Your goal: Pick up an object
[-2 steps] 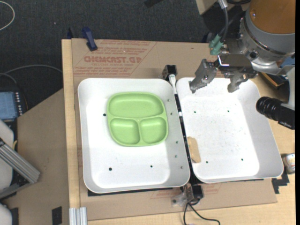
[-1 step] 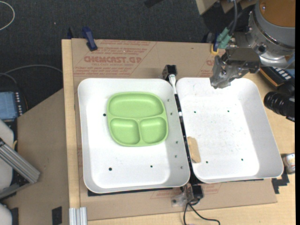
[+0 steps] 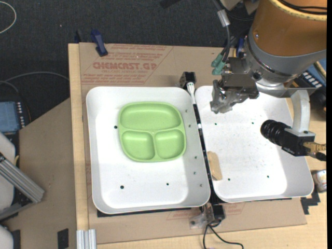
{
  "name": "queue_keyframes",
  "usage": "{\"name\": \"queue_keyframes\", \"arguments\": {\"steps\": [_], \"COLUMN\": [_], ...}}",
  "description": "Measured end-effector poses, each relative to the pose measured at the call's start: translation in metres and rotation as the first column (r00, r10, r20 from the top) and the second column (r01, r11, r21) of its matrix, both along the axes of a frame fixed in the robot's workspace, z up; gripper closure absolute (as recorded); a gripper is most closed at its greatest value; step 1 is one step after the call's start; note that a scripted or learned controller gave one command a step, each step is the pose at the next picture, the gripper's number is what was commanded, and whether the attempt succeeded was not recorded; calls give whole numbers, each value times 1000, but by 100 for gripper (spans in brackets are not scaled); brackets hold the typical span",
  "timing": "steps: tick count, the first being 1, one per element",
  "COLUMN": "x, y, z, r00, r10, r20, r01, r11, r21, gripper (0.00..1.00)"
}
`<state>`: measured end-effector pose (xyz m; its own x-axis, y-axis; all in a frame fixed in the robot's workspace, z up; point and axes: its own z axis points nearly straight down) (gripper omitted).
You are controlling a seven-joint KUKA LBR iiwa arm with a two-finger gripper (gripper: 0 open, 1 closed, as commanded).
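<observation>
One green divided plate [image 3: 152, 131], three compartments, lying flat in the far half of the left bin [image 3: 104, 185], roughly centred between its left and right walls. Probably light moulded plastic: stiff, smooth, somewhat slippery, not fragile. Too wide to span whole, so best pinched from above at the raised outer rim or across a ridge between compartments. Well apart to the right, gripper [image 3: 222, 104] hanging over the far left corner of the right bin [image 3: 259, 180], no object visible at its tip. Spread or clenched: cannot tell from this angle. Likely calls for crossing left over the seam, then descending.
</observation>
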<state>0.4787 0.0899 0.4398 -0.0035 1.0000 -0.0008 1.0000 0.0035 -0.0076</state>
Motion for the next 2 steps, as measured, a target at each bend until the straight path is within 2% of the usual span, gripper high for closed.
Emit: {"name": "queue_keyframes", "arguments": {"steps": [1,2], "x": [1,0], "y": [-9,-2], "z": [39,-6], "r00": [1000,1000], "r10": [-4,-4], "r20": [13,1], "r01": [4,4], "r11": [1000,1000], "r21": [2,0], "gripper": [100,100]}}
